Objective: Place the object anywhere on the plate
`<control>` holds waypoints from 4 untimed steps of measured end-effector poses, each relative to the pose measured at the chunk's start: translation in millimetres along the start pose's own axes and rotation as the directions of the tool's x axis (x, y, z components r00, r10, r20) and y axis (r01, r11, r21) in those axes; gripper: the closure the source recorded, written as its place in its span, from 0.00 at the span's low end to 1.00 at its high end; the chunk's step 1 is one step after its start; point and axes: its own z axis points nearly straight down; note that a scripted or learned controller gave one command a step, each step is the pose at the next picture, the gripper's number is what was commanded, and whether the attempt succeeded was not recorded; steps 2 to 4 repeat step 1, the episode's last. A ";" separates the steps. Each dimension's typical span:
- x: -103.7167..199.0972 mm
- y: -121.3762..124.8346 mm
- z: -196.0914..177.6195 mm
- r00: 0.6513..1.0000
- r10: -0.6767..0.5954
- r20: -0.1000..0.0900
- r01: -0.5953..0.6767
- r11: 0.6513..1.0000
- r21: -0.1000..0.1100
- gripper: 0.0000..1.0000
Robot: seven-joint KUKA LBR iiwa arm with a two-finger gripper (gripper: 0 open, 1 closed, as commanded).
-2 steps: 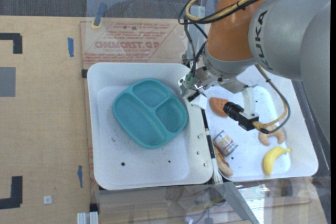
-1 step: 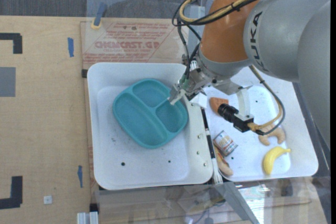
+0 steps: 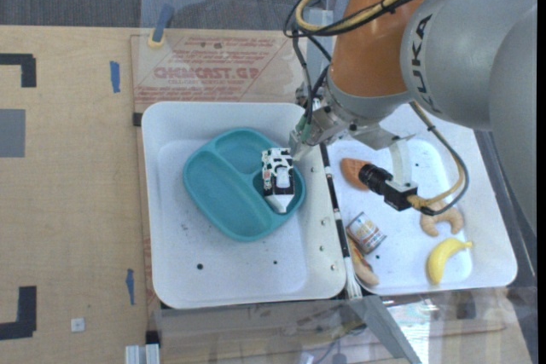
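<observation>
A teal divided plate (image 3: 223,193) lies in the left bin (image 3: 171,268), toward its right side. My gripper (image 3: 276,170), white with black marks, hangs over the plate's small right compartment, close to the surface. Just below it a pale white thing (image 3: 282,200) shows on or just above that compartment. Whether the gripper holds it cannot be made out from this angle. The grey arm with its orange band (image 3: 375,38) reaches in from the upper right.
The right bin (image 3: 499,268) holds an orange-brown bread-like piece (image 3: 353,171), a small can (image 3: 367,233), a tan curved piece (image 3: 444,222), a yellow banana (image 3: 446,257) and a tan item (image 3: 366,270) by the divider. A clear sheet (image 3: 213,68) lies behind the bins.
</observation>
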 end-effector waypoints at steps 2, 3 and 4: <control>-0.1 -0.1 0.0 1.000 0.000 0.000 0.000 1.000 0.000 0.00; -0.1 -0.1 0.0 1.000 0.000 0.000 0.000 1.000 0.000 0.00; -0.1 -0.1 0.0 1.000 0.000 0.000 0.000 1.000 0.000 0.00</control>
